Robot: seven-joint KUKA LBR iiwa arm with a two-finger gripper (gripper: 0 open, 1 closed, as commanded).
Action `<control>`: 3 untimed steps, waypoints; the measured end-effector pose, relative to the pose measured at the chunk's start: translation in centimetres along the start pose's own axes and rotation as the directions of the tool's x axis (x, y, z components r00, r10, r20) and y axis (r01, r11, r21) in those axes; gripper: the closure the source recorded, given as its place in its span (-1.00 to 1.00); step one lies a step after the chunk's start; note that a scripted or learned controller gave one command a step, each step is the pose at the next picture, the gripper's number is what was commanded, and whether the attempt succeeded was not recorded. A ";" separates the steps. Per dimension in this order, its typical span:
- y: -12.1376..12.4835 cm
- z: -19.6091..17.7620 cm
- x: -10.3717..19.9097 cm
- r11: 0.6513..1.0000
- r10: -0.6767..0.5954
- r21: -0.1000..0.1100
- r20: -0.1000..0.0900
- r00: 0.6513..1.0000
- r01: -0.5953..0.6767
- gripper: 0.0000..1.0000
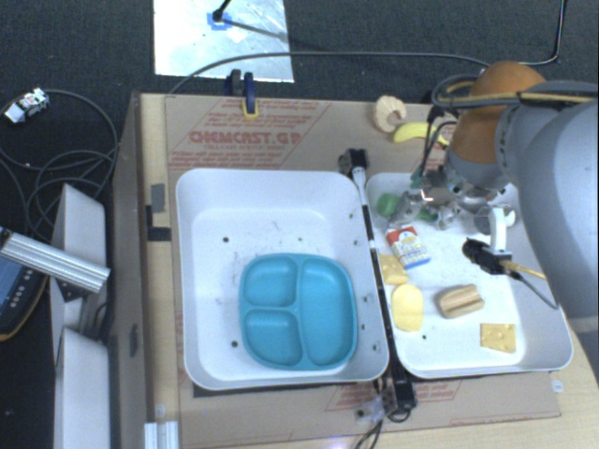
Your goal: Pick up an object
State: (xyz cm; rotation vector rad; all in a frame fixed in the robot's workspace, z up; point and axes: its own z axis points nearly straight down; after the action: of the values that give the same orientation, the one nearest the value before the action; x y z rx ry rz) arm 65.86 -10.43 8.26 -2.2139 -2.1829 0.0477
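The grey arm [552, 166] reaches in over the right bin [543, 349], its pincer [432, 197] low at that bin's far end; whether it is spread or closed, or grips anything, I cannot tell. Left of the pincer lies the left bin [211, 213], bearing a blue divided plate [298, 309]. Just nearer than the pincer lies a red-and-white carton [407, 247]; beyond that, a yellow piece [406, 307], a tan block [459, 300] and a cheese-like square [497, 336]. Something green [413, 203] sits right beside the pincer. A banana [412, 132] lies on the desk [187, 148] behind it.
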 end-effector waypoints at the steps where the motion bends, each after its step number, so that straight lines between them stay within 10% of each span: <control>1: 0.3 -0.2 0.6 1.000 -0.015 -0.010 0.015 1.000 0.015 -1.00; 2: -8.6 -0.5 -0.3 0.998 -0.015 -0.055 0.003 1.000 0.015 -1.00; 3: -0.3 0.4 -5.0 1.000 -0.023 -0.006 -0.005 1.000 0.023 -1.00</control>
State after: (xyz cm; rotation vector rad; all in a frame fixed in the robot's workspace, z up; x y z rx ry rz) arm 65.45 -15.42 7.89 -2.1895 -2.2079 0.0345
